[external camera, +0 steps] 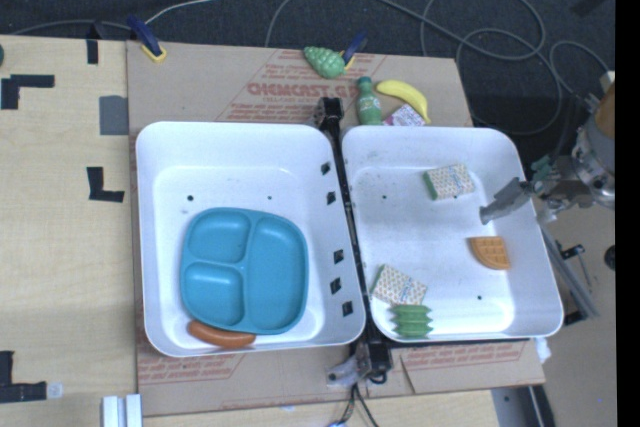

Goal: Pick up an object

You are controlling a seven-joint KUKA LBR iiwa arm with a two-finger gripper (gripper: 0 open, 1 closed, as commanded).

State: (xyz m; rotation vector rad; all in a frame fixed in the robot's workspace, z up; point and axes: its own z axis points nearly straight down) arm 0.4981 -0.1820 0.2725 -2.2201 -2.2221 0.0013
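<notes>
The right bin (500,145) holds a checkered green-and-white packet (448,181) near its back. An orange waffle-like piece (489,252) lies by its right wall. A second checkered packet (399,286) and a green ridged item (411,320) sit at its front. My gripper (503,202) reaches in over the right rim, between the back packet and the orange piece. It touches neither, and nothing shows in its grasp. The left bin (160,155) holds a blue divided plate (244,269) with an orange sausage (220,335) at its front edge.
Behind the bins, on the cardboard, lie a green toy (325,60), a green bottle (368,102), a banana (403,96) and a pink packet (407,118). A blue clamp (148,39) grips the cardboard's back left corner. Cables trail over the dark floor.
</notes>
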